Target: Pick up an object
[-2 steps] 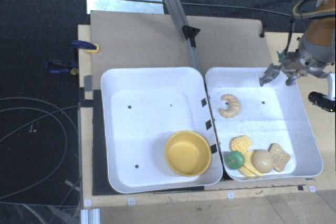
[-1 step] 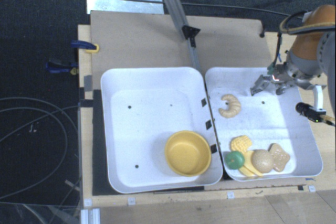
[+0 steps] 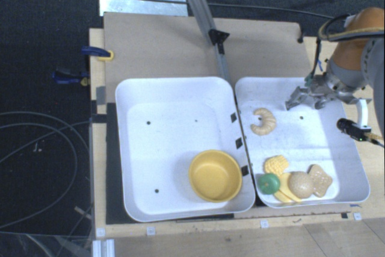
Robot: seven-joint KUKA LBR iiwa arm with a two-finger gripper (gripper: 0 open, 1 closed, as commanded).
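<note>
Gripper (image 3: 296,100) above right bin's (image 3: 337,147) far edge | fingers spread, holding nothing | croissant (image 3: 264,121) nearest, apart | yellow bowl (image 3: 215,175) in left bin (image 3: 162,105) | legible writing: none (too small)

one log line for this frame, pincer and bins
pincer: over right bin far end, nothing held | croissant: right bin, untouched | yellow bowl: left bin

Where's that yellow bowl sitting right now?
The yellow bowl sits in the left bin, in its near right corner, close to the divide with the right bin that holds the toy foods.
</note>
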